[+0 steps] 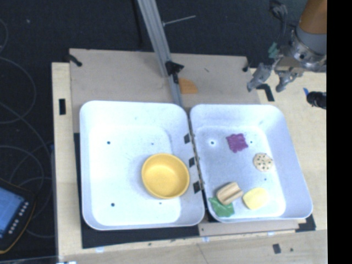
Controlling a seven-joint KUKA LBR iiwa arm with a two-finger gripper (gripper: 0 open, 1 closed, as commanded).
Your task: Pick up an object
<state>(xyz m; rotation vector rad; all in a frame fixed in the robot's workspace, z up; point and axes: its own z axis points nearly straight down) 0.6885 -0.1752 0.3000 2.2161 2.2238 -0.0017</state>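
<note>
The right bin (286,147) holds a purple piece (237,142), a round speckled cookie (263,161), a tan bread-like roll (228,192), a yellow block (254,198) and a green piece (221,207). A yellow bowl (164,175) sits in the left bin (110,125). My gripper (271,83) hangs above the bench beyond the right bin's far right corner, well away from all the objects. Its two fingers stand apart, open, with nothing between them.
A grey metal rail (157,37) slants from the top of the view down to the seam between the bins. An orange patch (187,86) lies on the bench behind the bins. A tablet (11,210) lies at the lower left.
</note>
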